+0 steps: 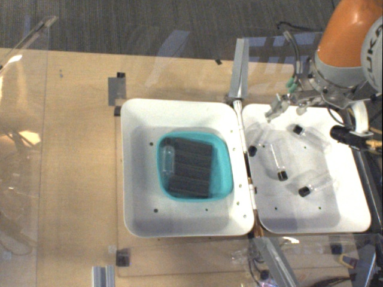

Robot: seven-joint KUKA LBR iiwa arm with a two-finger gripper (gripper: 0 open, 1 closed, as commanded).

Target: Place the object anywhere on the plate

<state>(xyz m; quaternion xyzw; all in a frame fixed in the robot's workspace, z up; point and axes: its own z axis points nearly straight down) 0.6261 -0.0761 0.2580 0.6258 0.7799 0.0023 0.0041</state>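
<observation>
Over the right bin (353, 211) the gripper (281, 105) hovers, grip state unclear, while clear vials (276, 160) with black caps lie below, likely light, slick, rigid, best pinched mid-body, well apart from the teal plate (224, 166).

1. A wooden bench (66, 178) bears two white bins.
2. The left bin (134, 208) lies on the bench, its right edge touching the right bin (353, 214).
3. A grey metal bar (239, 70) stands behind the left bin's far right corner.
4. A small dark bracket (118, 87) sits beyond the left bin's far left corner.
</observation>
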